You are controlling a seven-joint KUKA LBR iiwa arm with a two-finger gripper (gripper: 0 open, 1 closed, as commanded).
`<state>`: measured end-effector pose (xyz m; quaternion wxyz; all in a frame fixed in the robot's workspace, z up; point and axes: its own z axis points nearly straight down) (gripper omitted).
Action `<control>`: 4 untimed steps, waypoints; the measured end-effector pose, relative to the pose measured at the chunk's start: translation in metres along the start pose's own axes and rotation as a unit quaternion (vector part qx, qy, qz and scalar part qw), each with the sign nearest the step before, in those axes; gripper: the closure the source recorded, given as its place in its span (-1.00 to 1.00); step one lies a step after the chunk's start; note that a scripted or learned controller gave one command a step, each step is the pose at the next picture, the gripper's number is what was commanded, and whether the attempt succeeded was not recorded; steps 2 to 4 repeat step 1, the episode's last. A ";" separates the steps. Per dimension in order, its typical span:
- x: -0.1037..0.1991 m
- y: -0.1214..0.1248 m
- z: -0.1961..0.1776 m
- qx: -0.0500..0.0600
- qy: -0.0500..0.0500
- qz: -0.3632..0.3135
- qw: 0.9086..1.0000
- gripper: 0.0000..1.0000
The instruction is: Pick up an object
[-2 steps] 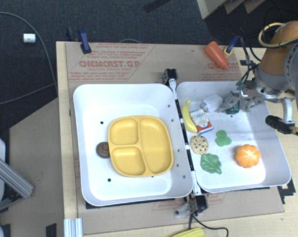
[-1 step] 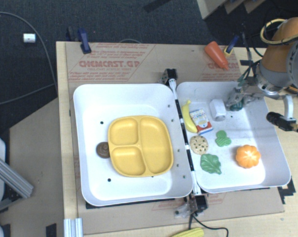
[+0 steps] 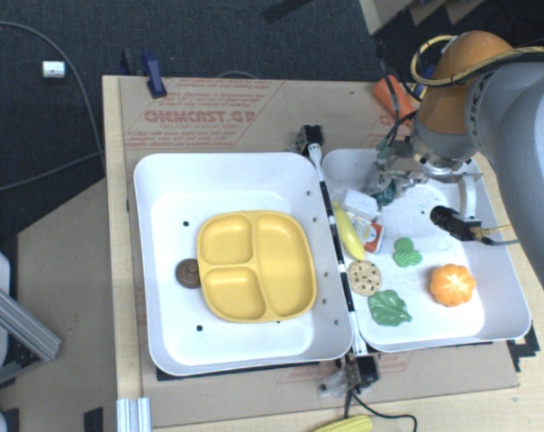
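Reaching is the step in hand: from the overhead camera, the gripper (image 3: 386,187) is hanging low over the back of the right bin (image 3: 504,306), just above a small white packet (image 3: 360,206) beside the banana (image 3: 349,233), and whether it is open or closed I cannot tell. Judging by that, nothing is being lifted yet; the next move calls for settling squarely over one item, with the cookie (image 3: 365,277), orange (image 3: 452,285) and green pieces (image 3: 389,308) lying nearer the front.

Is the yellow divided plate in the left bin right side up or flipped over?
Right side up: the yellow divided plate shows its three sunken compartments facing the camera, lying flat in the left white bin.
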<state>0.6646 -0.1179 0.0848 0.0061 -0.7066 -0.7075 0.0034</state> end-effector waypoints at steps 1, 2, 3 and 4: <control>0.057 -0.064 -0.100 -0.007 -0.001 0.000 1.000 1.00; 0.057 -0.064 -0.100 -0.007 -0.001 0.000 1.000 1.00; 0.057 -0.064 -0.100 -0.007 -0.001 0.000 1.000 1.00; 0.057 -0.064 -0.100 -0.007 -0.001 0.000 1.000 1.00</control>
